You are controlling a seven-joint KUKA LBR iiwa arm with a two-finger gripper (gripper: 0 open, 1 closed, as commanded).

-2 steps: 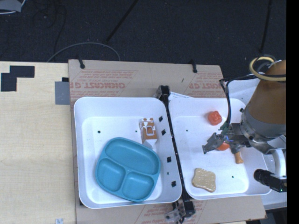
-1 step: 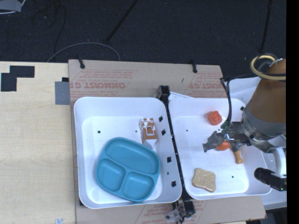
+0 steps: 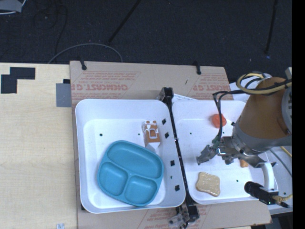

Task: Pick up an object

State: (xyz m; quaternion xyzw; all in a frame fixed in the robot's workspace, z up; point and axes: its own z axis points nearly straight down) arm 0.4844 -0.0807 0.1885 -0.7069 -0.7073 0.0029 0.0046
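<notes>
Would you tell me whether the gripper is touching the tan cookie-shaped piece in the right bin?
Apart. The camera view shows bare white bin floor between the gripper and the tan piece, which lies below it in the picture.

overhead, slanting down on both bins (image 3: 90, 123)

Even, bright light; slightly soft, perhaps low-resolution.

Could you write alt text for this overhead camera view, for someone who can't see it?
A grey and orange robot arm reaches from the right, its gripper over the right bin, above a tan cookie-shaped piece and near a small orange object. The left bin holds a blue divided plate and a small orange-and-white toy.
</notes>
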